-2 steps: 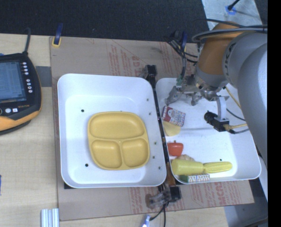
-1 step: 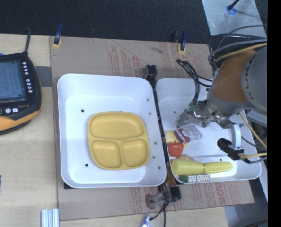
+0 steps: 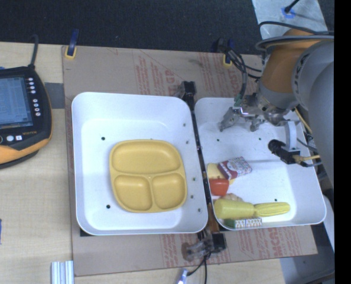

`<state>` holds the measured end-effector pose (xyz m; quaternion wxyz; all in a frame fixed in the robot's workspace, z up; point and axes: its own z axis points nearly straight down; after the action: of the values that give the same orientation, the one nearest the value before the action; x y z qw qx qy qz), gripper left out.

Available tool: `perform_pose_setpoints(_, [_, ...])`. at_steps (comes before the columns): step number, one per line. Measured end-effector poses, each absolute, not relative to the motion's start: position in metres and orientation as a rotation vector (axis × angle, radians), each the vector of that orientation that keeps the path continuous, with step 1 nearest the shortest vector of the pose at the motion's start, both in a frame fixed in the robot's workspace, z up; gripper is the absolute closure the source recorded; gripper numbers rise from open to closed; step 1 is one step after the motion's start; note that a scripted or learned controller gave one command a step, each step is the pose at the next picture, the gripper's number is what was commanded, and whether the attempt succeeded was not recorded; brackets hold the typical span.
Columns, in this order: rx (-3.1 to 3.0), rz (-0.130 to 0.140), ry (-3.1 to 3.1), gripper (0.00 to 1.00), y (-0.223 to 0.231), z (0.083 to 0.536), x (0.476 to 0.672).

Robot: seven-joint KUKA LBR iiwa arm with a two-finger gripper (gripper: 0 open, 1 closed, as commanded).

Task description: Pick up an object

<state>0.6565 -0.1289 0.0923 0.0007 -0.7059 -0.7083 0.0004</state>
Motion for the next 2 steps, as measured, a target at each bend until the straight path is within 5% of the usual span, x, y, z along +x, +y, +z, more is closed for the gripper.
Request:
perform_pose_setpoints(1, [-2.214, 0.007, -2.225, 0.0, -0.12, 0.092, 0.592])
perform_pose_setpoints(2, [-2.216, 0.002, -2.224, 0.0, -0.1, 0.092, 0.656])
